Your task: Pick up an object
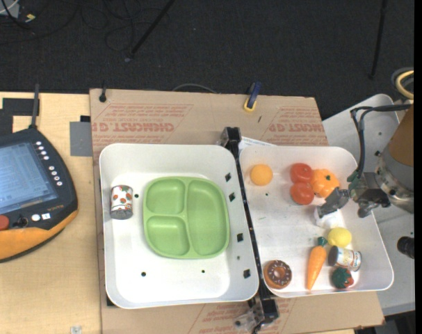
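Bench bins hold plate, carrot, donut.

Arm cut off by right edge, just beyond right bin — upper part unseen. Gripper above bin's right side: finger state unclear. Can label too small to read.

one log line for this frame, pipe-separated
gripper over right bin, near bell pepper | nothing seen held | left bin: green plate, can
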